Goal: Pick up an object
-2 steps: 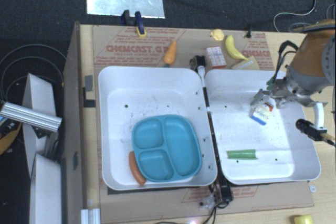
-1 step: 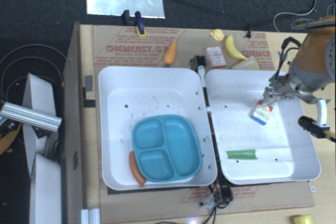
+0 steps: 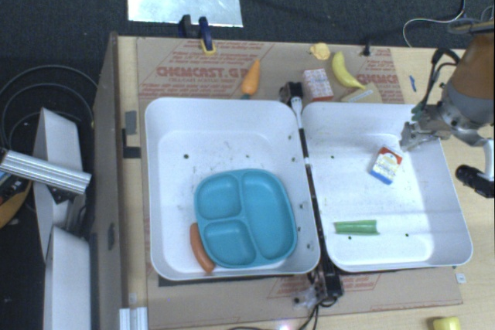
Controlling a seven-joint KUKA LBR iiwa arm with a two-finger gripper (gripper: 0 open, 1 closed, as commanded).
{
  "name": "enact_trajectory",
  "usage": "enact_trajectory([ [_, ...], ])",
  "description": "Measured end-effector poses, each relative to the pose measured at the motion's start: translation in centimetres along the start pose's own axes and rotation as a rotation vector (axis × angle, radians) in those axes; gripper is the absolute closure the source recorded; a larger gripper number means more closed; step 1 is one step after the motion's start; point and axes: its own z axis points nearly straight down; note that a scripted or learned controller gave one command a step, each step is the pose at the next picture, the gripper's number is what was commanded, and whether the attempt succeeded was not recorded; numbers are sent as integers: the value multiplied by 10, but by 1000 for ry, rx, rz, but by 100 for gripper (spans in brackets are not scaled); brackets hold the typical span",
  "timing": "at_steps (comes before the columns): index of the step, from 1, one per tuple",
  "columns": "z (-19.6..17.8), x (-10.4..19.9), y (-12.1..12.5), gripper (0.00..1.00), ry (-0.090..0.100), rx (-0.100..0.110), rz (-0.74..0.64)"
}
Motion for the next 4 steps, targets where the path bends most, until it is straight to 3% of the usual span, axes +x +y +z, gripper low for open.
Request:
enact_trajectory([
  [1, -78, 32, 24, 100, 0, -6, -8],
  [2, -74, 30, 21, 0, 0, 1, -4],
  [3, 33, -1, 9, 0, 2, 12, 2],
  [4, 17, 29, -4, 0, 2, 4, -4],
])
